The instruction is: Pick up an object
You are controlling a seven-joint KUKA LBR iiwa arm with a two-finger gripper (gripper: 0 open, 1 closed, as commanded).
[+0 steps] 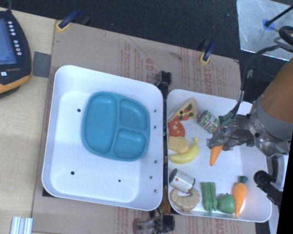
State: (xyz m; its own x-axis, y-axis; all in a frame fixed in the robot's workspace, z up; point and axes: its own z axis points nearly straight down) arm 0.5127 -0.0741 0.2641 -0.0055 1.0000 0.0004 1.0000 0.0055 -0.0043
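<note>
The grey arm with its orange band reaches in from the right over the right-hand shallow white bin, and its dark two-finger gripper sits above the bin's middle. A small orange toy carrot hangs point-down directly under the fingertips, its top end tucked between them, so the jaws appear closed narrowly on that top end (the grip itself is partly hidden by dark metal).

Just left of the carrot lies a yellow plastic banana, with a red and yellow toy pizza slice above it. A small green-labelled can lies near the gripper's upper left. A second orange carrot with a green top rests near the bin's lower right corner.

The left-hand white bin holds a teal divided plastic plate.
</note>
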